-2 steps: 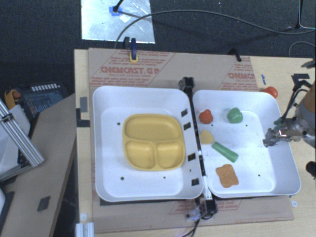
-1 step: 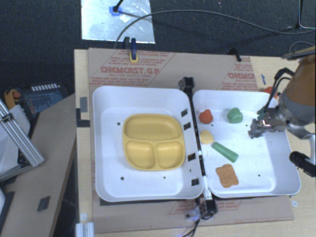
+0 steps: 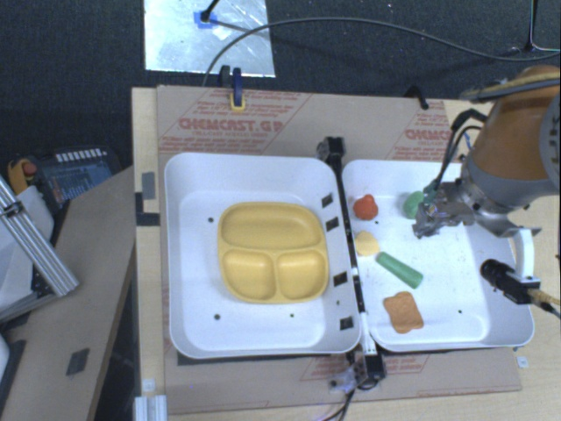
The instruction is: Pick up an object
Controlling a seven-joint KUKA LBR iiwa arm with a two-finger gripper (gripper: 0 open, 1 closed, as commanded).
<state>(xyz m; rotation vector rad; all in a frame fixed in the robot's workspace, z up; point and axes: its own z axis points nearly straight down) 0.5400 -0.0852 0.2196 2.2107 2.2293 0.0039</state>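
Observation:
In the right bin [image 3: 465, 323] lie several small objects. A red piece [image 3: 365, 206] sits at the back left, and a round green piece [image 3: 412, 203] is just right of it. A pale yellow piece [image 3: 366, 243], a long green piece [image 3: 400, 268] and an orange toast-shaped piece [image 3: 403, 311] lie toward the front left. My gripper [image 3: 429, 219] hangs low over the back of this bin, right beside the round green piece and slightly in front of it. I see nothing held in it.
The left bin [image 3: 188, 323] holds a yellow divided plate [image 3: 263, 251]. A black divider [image 3: 344, 235] runs between the bins. A black and white fitting [image 3: 508, 279] sits at the right bin's right wall. The arm's orange band [image 3: 517, 139] looms over the back right.

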